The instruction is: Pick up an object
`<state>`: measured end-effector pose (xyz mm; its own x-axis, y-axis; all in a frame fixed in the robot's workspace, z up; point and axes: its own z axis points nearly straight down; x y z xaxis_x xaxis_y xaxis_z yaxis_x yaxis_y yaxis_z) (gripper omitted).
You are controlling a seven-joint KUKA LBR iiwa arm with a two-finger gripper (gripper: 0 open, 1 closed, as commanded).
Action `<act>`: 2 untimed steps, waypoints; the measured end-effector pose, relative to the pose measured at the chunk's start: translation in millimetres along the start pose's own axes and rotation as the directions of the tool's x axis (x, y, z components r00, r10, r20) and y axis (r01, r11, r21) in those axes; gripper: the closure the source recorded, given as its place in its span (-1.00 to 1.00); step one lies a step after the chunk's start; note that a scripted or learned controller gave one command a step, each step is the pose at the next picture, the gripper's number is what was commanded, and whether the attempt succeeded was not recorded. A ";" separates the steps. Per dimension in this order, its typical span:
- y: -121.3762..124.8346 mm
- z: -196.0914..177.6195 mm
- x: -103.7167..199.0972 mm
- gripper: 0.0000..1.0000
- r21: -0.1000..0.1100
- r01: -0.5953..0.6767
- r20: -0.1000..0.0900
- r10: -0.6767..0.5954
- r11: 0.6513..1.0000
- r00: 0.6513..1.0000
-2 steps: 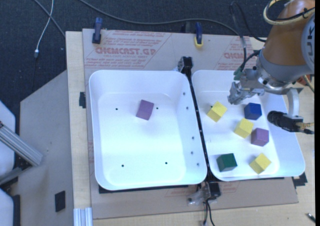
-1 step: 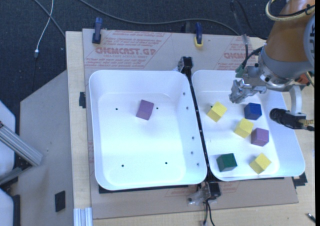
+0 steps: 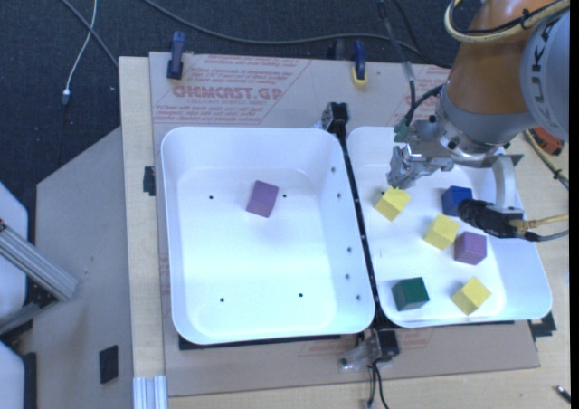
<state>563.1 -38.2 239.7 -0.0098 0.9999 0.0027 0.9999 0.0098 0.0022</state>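
My gripper [image 3: 401, 177] hangs over the upper left part of the right bin [image 3: 507, 308], just above a yellow block [image 3: 392, 204]. Nothing shows between its fingers. In the same bin lie a blue block [image 3: 457, 198], a second yellow block [image 3: 441, 232], a purple block [image 3: 470, 248], a green block [image 3: 410, 293] and a third yellow block [image 3: 471, 294]. A lone purple block [image 3: 262, 198] sits in the left bin [image 3: 194, 308], toward its upper middle.
A black clamp [image 3: 336, 116] sits at the top of the ridge between the bins. Blue [image 3: 175, 52] and yellow [image 3: 359, 68] clips hold the cardboard sheet at the back. A cable with a black plug [image 3: 488, 215] trails from the arm over the right bin.
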 end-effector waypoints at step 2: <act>-12.6 5.2 115.9 1.00 0.004 0.002 0.000 -0.002 1.000 1.000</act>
